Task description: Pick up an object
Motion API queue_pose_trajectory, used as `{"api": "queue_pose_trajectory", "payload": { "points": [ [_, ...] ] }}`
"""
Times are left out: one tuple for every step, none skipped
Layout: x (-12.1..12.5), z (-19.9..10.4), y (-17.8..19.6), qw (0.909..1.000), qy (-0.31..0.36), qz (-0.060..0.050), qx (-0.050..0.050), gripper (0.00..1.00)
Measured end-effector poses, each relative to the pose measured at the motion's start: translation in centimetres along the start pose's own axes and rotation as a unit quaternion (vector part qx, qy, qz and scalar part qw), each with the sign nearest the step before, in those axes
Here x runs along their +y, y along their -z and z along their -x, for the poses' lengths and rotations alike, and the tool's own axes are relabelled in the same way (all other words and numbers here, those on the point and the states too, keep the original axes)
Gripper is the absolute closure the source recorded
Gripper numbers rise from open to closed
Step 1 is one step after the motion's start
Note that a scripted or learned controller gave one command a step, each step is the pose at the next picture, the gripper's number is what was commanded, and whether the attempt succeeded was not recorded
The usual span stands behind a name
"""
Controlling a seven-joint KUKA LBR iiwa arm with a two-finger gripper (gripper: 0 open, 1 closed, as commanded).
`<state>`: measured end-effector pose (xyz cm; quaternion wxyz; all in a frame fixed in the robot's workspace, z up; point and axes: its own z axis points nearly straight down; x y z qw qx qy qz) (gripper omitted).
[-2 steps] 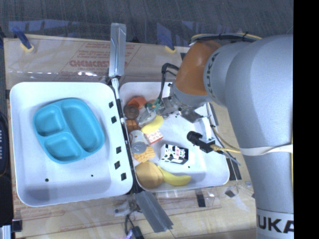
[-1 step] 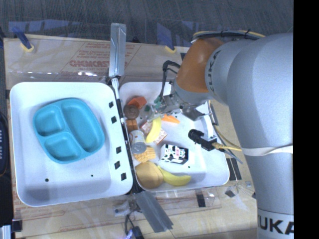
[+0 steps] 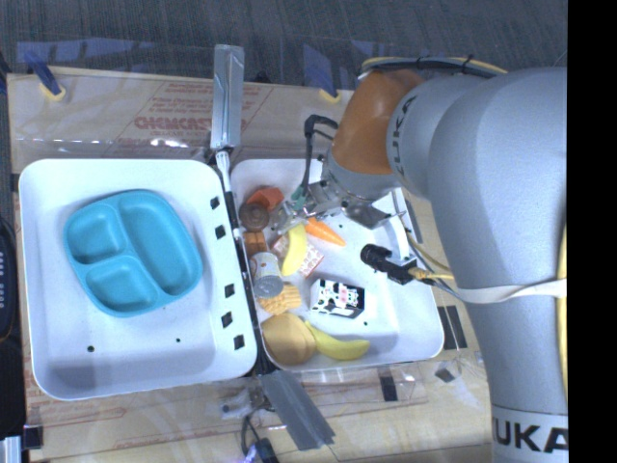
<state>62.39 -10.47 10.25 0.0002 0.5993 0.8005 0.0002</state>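
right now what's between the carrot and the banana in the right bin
In the camera view, a black-and-white patterned card lies between the carrot and the banana.

Bright even overhead light, soft shadows, slightly soft focus

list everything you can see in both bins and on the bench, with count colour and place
bins: 2, white, side by side on the bench
divided plate: 1, blue, left bin
carrot: 1, orange, right bin, upper middle
banana: 1, yellow, right bin, front edge
potato-like lump: 1, tan, right bin, front left corner
corn cob: 1, yellow, right bin, left side
patterned card: 1, black and white, right bin, centre
arm: 1, grey with orange band, reaching in from the right
gripper: 1, dark, low over the right bin's upper pile
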Motion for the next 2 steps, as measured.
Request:
{"api": "queue_pose_trajectory", "payload": {
  "points": [
    [0.7, -0.4, 2.4, 0.9999, 0.013, 0.0, 0.0, 1.0],
    [5.0, -5.4, 9.0, 0.9905, -0.137, 0.0, 0.0, 1.0]
  ]
}}
